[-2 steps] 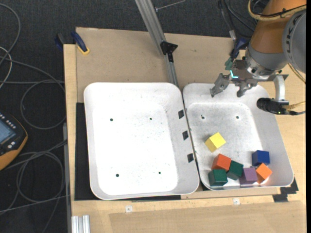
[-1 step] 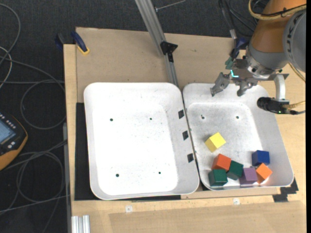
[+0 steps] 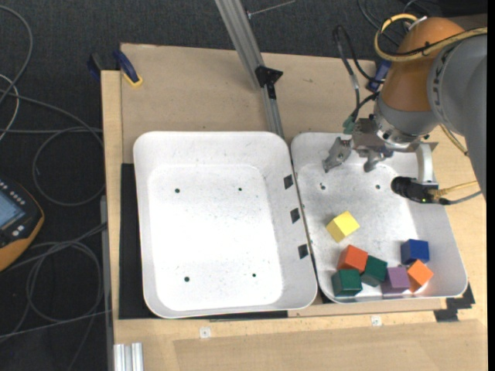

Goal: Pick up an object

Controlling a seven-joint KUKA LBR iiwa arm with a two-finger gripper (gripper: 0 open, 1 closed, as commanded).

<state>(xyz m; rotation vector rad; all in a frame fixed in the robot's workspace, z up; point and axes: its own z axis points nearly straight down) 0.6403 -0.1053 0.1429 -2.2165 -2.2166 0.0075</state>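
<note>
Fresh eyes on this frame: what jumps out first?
The cluster of coloured blocks in the near corner of the right bin, with a yellow block sitting apart from them toward the bin's middle. Next, the grey-and-orange arm entering from the right, its gripper over the right bin's far end with fingers spread and nothing between them.

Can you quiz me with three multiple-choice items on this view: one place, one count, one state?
1. Which bin holds the blocks? A) left bin B) right bin C) both
2. How many orange blocks? A) none B) one C) two
3. Where is the tool? A) above the right bin's far end, nothing between its fingers B) gripping the yellow block C) over the left bin

Answers: B, every block lies in the right bin; C, one orange block beside the green ones, another near the blue block; A, the tool hangs apart from the yellow block.
</note>
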